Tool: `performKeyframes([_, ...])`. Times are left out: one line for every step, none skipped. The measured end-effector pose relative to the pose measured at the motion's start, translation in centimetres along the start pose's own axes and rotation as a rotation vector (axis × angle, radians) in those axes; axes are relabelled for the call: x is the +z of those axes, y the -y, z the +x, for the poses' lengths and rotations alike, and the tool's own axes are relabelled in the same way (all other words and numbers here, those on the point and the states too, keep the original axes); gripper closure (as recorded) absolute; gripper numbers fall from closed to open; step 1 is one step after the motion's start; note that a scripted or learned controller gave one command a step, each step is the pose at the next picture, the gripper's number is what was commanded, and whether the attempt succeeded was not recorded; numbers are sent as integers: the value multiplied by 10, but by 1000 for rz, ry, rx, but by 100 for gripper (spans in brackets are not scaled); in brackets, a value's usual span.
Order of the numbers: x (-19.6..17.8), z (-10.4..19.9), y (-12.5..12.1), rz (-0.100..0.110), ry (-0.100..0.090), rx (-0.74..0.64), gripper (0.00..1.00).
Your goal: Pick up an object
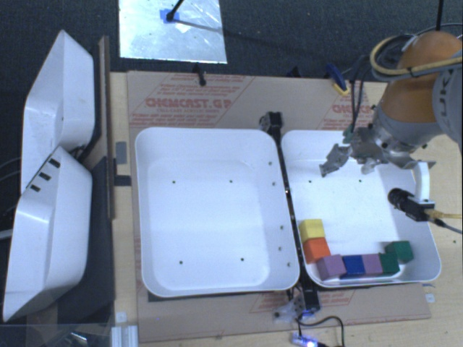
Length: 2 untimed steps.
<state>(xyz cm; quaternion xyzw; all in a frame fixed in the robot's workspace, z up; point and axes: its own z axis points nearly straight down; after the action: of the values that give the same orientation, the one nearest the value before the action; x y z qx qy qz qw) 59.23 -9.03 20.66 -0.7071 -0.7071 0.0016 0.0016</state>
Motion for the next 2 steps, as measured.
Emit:
performKeyframes([-3, 0, -1, -5, 0, -1, 0])
performKeyframes([58, 3, -6, 0, 0, 0, 0])
